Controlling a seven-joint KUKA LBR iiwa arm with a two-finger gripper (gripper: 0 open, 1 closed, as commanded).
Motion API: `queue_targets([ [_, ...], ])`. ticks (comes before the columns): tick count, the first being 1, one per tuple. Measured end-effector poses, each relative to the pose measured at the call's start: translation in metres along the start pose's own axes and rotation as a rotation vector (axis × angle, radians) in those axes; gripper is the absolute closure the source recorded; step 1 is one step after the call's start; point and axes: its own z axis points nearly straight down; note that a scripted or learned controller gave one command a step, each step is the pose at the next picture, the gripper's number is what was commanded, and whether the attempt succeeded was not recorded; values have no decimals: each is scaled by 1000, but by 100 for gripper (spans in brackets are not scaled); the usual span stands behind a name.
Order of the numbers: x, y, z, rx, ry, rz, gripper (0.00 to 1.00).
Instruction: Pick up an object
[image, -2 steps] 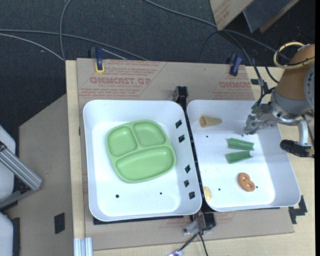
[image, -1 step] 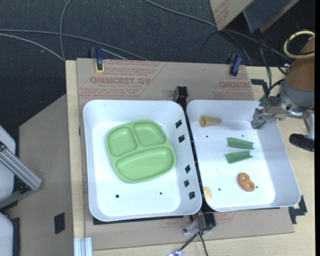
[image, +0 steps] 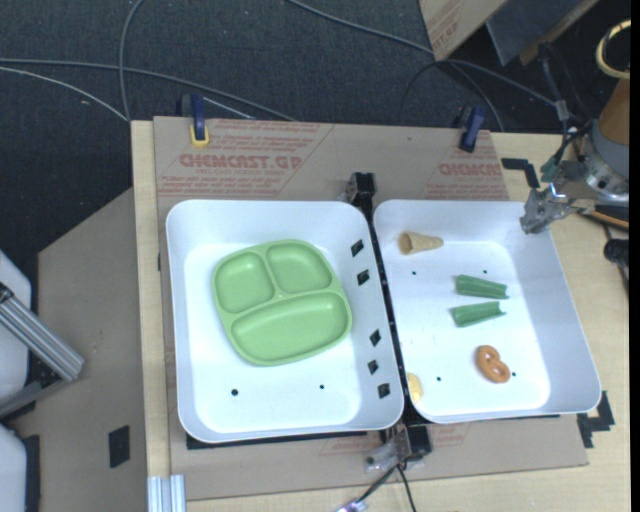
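The right bin (image: 560, 300) holds several small items: a tan cone (image: 420, 241) near its far left, two green pods (image: 481, 287) (image: 476, 313) in the middle, an orange pretzel (image: 491, 363) toward the front, and a small yellow piece (image: 413, 385) at the front left corner. My gripper (image: 545, 211) hangs over the far right corner of this bin, near its rim and well apart from every item. Nothing shows in it.
In the left bin (image: 200, 390) lies a green divided plate (image: 282, 300). A black hinged divider (image: 368, 290) runs between the two bins. Clamps (image: 199, 118) (image: 470, 127) sit on the cardboard at the back, with cables beyond them.
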Motion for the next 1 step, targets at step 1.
queue_targets([
  [1, 2, 8, -47, 2, 1, -1, 100],
])
